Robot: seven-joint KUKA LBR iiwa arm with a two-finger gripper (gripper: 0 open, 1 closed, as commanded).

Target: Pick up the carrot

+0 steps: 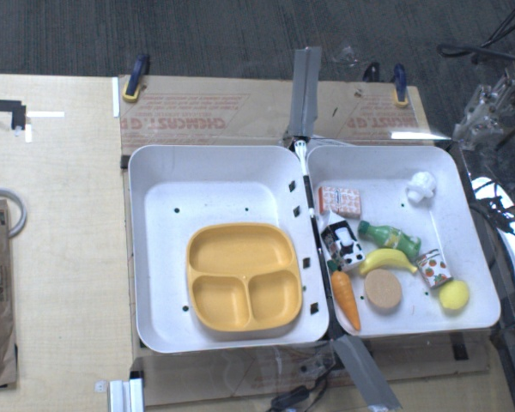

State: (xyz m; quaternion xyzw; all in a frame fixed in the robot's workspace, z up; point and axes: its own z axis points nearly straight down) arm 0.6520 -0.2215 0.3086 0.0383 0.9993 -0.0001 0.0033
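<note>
**Gripper** (489, 110): grey, blurred shape beyond the right bin's (463, 174) far right corner, above the rim. Whether it is released or clenched cannot be told. Nothing is seen in it.

**Carrot** (345, 299): lies in the right bin's near left corner, along the wall shared with the left bin (146, 230), thin end toward the front.

**Neighbours**
- Black-and-white carton (343, 243): touching or nearly touching the carrot's thick end.
- Tan disc (383, 290): just beside the carrot on its right.
- Banana (388, 262): above the disc.
- Green bottle (390, 236), lemon (453, 294): farther right.

**Risks (judged)**
- The wall crowds one side of the carrot, so the gripper may strike the rim or find no room there.
- The disc crowds the other side, and a closing grasp could catch or shove it.
- A grip near the tapered end is likely to slip; the thick end is hemmed in by the carton.
- The approach from the right crosses the banana and bottle.

**Surface**: smooth white bin floor, shallow walls. The left bin holds a yellow plate (243, 275).

**Room**: bins sit on cardboard (215, 114) held by blue clamps (137, 75) on a pale desk (51, 230). Dark floor (197, 15) behind.
</note>
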